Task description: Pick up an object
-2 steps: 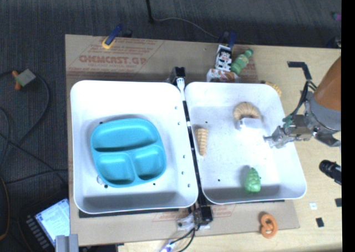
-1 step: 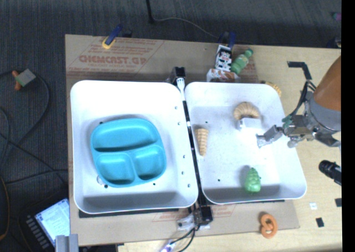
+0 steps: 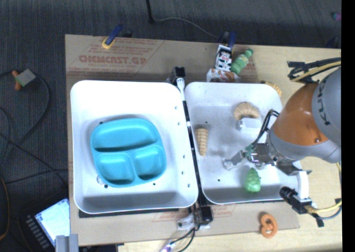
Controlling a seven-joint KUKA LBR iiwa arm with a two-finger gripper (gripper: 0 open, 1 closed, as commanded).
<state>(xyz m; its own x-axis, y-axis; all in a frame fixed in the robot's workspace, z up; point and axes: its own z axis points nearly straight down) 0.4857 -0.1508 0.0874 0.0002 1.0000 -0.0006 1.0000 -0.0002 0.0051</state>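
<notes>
While the green toy (image 3: 253, 181) lies on the floor of the right bin (image 3: 219, 92), near its front wall, we count the pick as not done. Our gripper (image 3: 244, 157) hangs just above-left of it; we cannot tell the fingers' state. Croissant (image 3: 247, 111) and cone (image 3: 202, 140) sit apart, leaving room; the wall crowds the front.

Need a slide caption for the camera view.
KUKA arm's gripper low in right white bin near green toy; blue divided tray in left bin.

Arm (image 3: 310, 120) — cropped at right edge
</notes>
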